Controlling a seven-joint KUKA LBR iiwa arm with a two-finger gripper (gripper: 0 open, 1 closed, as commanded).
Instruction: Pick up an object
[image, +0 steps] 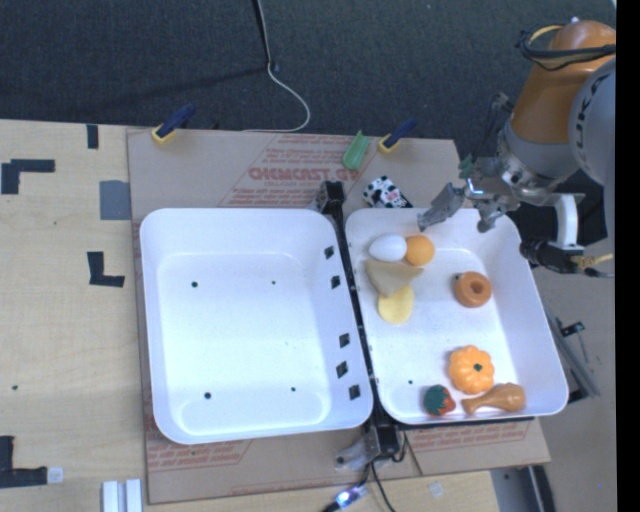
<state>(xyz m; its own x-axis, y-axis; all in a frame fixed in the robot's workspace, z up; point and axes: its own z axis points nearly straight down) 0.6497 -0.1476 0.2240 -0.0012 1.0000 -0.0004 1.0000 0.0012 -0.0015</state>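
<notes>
nearest the camera, along the right bin's (540, 330) front edge, a drumstick (494, 399) lay beside a small green-and-red piece (437, 400), and just behind them sat an orange pumpkin (470, 367). further back and toward the right wall, a brown doughnut (472, 289) lay on its own, well apart from the rest. close to the divider between the bins, a yellow piece (396, 305) touched a tan wedge (385, 275), and behind those a white egg (388, 248) sat touching a small orange ball (420, 250). the left bin (160, 300) stood beside the right one, both on a cardboard sheet (270, 175). beyond the right bin's far rim, a black-and-white cow toy (382, 192) rested on the cardboard, with a green clip (355, 152) further back. the gripper (462, 210) hung over the right bin's far right corner, above and behind the ball, its two fingers (438, 212) spread apart with nothing between them. the arm (560, 90) rose behind it at the far right
</notes>
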